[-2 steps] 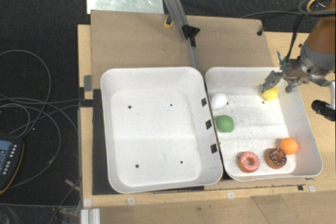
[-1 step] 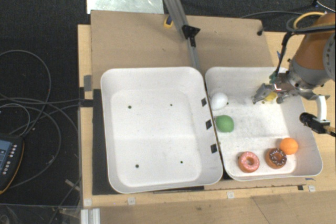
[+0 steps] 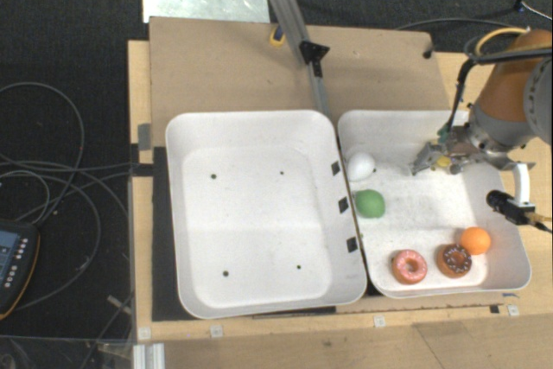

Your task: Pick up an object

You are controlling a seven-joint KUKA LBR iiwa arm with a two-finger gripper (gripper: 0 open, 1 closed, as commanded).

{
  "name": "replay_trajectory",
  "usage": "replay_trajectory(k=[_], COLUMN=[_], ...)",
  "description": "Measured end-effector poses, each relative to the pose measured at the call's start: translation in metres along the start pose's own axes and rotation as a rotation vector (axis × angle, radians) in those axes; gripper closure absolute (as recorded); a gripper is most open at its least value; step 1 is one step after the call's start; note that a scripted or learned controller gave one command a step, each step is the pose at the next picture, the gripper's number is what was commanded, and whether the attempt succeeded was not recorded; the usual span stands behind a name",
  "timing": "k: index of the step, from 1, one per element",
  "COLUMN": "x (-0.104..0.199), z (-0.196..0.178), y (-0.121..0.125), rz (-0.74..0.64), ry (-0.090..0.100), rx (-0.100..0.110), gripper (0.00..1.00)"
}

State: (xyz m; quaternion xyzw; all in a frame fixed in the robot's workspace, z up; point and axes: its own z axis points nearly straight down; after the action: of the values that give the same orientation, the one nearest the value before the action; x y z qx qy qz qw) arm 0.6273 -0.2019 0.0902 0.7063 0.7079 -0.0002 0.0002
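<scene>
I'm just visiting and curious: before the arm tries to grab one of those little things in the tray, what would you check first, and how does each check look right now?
1. Objects within the right bin: ok; white ball, green ball, pink donut, brown donut, orange ball.
2. Gripper above that bin: ok.
3. Gripper carrying nothing: ok, nothing seen between its fingers.
4. Gripper directly over a target: not ok; it is over bare floor.
5. Targets well separated: not ok for brown donut and orange ball, which touch.
6. Finger opening: cannot tell.

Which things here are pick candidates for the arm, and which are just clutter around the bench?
Job:
gripper, above the right bin
white ball
green ball
pink donut
brown donut
orange ball

Lying about:
left bin
handheld pendant on the floor
cables
</scene>
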Motion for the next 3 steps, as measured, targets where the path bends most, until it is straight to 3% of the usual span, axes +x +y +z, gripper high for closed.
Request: replay_trajectory(k=[1, 2, 3], x=[0.0, 0.008, -0.002], z=[-0.013, -0.073, -0.127], y=[0.002, 0.001, 0.0], rz=[-0.001, -0.003, -0.001], ry=[-0.001, -0.002, -0.003], rx=[-0.005, -0.009, -0.008], gripper=[1.0, 1.0, 1.0])
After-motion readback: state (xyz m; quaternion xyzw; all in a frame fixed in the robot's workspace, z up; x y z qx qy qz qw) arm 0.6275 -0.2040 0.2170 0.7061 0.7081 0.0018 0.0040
